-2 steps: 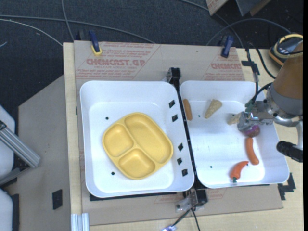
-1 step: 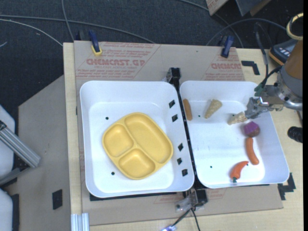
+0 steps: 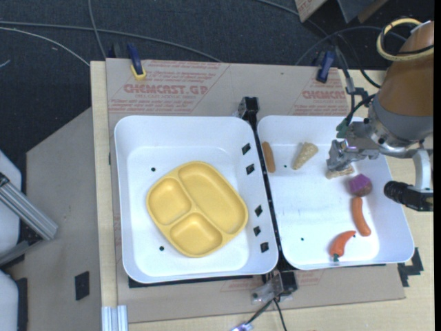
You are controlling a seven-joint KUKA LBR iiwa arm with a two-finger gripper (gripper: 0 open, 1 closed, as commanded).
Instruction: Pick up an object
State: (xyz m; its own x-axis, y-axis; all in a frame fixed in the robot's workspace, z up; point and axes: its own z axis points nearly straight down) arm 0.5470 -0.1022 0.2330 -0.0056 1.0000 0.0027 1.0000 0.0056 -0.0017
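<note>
A rounded grey robot arm (image 3: 406,119) with a broad orange band (image 3: 408,74) above its wrist. A yellow cable (image 3: 394,33) loops over the top. The silver metal gripper (image 3: 340,158) looks blocky, though blurred.

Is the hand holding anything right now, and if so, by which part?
Cannot be told. The hand is low in the right bin, right over a tan food piece, but no grip on it is visible.
</note>
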